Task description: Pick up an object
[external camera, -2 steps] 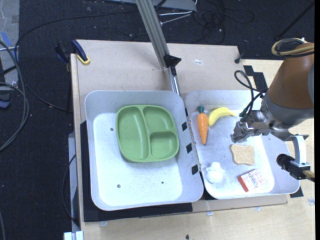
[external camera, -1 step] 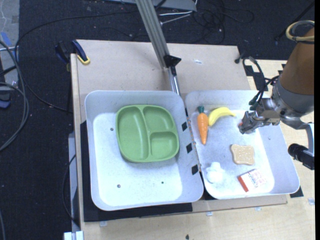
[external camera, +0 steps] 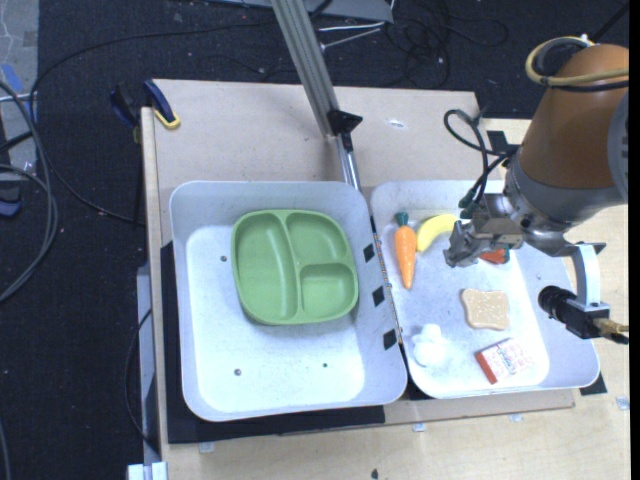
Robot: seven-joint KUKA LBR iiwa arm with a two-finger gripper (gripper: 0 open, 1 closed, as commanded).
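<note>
A wooden bench (external camera: 250, 133) seen from above at a slant, carrying two shallow white bins side by side. The left bin (external camera: 200, 368) holds a green divided plate (external camera: 296, 266) with three compartments, lying flat near the bin's middle. The right bin (external camera: 560, 368) holds several small things. A toy carrot (external camera: 405, 255) with a green top lies near the bin's left wall, pointing lengthwise toward the viewer. A yellow banana (external camera: 434, 230) curves just beside the carrot's top end. A slice of toast (external camera: 486, 310) lies near the bin's centre. A small red and white packet (external camera: 503, 360) sits near the front, and a white rounded object (external camera: 431, 346) rests at the front left.

The grey arm with its orange band (external camera: 575, 118) reaches in from the right, and the tool (external camera: 468, 250) hangs low over the right bin, between the banana and the toast. A small red thing (external camera: 493, 256) shows just beside and partly under it. Whether the tool is apart or together cannot be told from this angle
</note>
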